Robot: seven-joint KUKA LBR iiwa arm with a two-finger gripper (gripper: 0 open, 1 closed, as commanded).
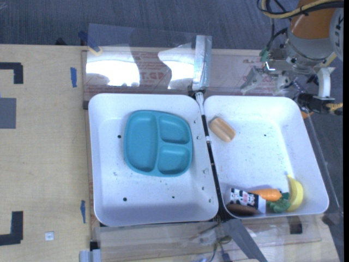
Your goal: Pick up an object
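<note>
**Arm parked above the right bin, nothing picked yet**

Nearest the camera, at 5 o'clock in the right bin (311, 146), a small heap is sitting pressed into the near corner: a black-and-white carton (244, 198) lying on its side, something dark (240, 208) tucked just below it that I cannot make out, a carrot (268, 194) with green top (280, 204) touching the carton's end, and a banana (295, 192) curving along the right wall. They are crowding together where floor meets wall, likely because the sloped sides are funnelling loose things down; that packing is probably making a clean grasp awkward.

Farther back, at about 10 o'clock in the same bin, a bread roll (222, 129) is lying alone, just beside the divider, well apart from the heap. Tan, oblong, rounded ends, tilted on a diagonal, with bare floor showing on three sides. Judging it the easiest candidate, though the divider is close on its left.

In the left bin (101, 146), a teal sectioned plate (158, 143) is resting flat near centre, three compartments, nothing in them.

Farthest, at 1 o'clock, the gripper (271, 76) is hanging beyond the right bin's far rim under the orange-banded arm (316, 15), well apart from every object. Its metal parts are blurring into cables and clutter; cannot tell whether the jaws are apart or together. Nothing is showing between them.
</note>
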